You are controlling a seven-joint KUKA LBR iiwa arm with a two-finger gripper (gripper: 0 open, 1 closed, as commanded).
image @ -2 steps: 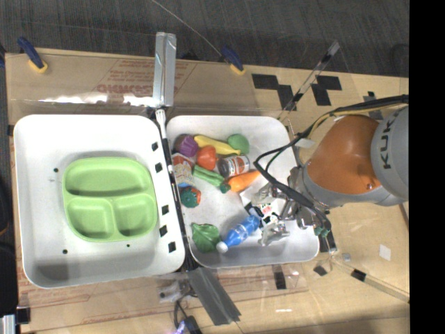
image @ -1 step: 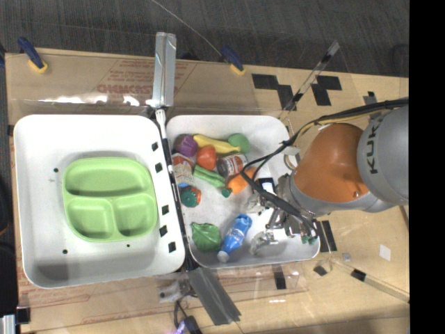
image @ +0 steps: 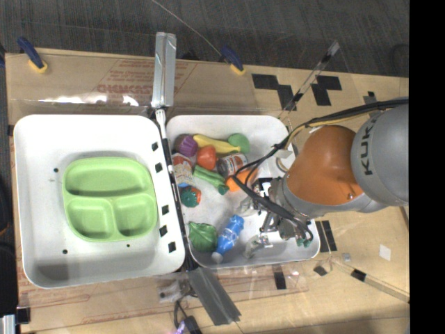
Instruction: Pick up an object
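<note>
Claw hovers near right bin's front edge, seemingly beside blue bottle.

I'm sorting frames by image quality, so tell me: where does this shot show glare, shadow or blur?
Camera view: glare streaks the clear plastic sheet behind the left bin; soft shadow lies under the green tray and darkens that bin's near corner; small toys in the right bin look soft; the gripper is blurry, its fingers hard to read.
</note>
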